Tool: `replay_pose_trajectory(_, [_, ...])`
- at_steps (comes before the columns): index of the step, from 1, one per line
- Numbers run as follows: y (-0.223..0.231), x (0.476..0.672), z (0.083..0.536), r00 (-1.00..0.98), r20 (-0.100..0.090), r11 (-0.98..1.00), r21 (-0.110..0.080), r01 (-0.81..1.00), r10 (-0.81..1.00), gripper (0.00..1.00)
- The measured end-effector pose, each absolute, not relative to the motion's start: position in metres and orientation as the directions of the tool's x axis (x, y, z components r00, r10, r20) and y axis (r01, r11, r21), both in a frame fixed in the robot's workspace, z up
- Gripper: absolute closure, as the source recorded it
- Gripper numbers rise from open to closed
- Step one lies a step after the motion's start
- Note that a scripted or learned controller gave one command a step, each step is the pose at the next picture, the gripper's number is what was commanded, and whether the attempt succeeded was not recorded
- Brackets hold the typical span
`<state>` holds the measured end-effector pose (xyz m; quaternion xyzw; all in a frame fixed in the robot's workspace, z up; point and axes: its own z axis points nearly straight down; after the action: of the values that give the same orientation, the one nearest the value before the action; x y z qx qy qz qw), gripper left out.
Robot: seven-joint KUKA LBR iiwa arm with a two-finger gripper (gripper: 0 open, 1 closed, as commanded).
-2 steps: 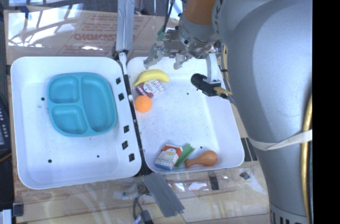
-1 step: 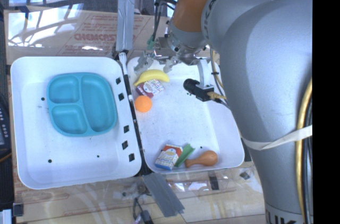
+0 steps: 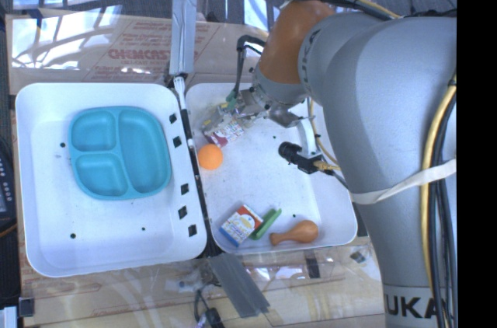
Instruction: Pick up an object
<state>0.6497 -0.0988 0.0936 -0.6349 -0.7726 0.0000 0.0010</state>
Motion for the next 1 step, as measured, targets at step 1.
replay_pose_trajectory(1, [-0.0987, 0.6515, 0.1026, -0.199, -0.001, 0.199, 0.001, 0.980, 0.980, 1.00])
